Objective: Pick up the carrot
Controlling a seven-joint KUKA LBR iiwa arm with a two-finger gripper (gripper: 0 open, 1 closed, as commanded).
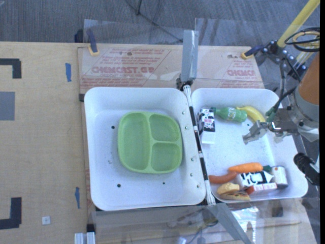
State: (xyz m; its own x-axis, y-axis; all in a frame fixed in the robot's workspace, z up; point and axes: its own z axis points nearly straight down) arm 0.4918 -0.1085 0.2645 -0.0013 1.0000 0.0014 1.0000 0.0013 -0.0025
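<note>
Carrot [238,170] lies untouched near the front of the right bin [231,146], while the gripper [252,133] hangs above the bin's bare middle.

Orange and long, the carrot rests slantwise just behind a small carton [263,180], with a tan food piece [229,189] at its near left. The gripper's fingers stand spread apart with nothing between them, well clear of the carrot. Along the far side of this bin lie a green bottle [230,114], a banana [252,113] and a small black-and-white box [206,121]. A green divided plate [150,142] sits in the left bin [99,151].
</note>
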